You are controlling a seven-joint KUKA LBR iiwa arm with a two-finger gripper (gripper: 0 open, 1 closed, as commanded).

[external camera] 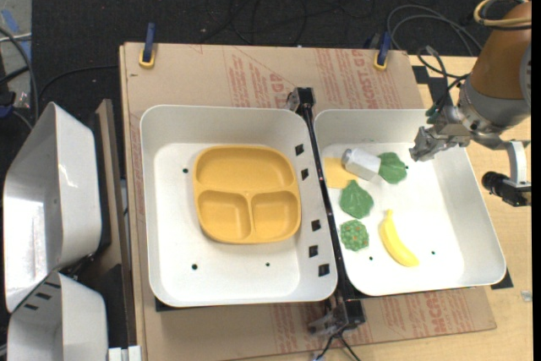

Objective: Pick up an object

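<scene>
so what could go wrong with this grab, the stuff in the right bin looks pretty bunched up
1. The grey cylinder touches a green piece and lies over a yellow item, so a descent there may catch two things or push them apart.
2. The gripper hovers near the right bin's back corner, away from the banana, the most isolated target.

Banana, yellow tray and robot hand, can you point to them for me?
banana (pixel 396 240): camera view, middle of its curved body.
yellow tray (pixel 248 192): camera view, its centre divider.
gripper (pixel 420 150): camera view, between its fingertips.
</scene>
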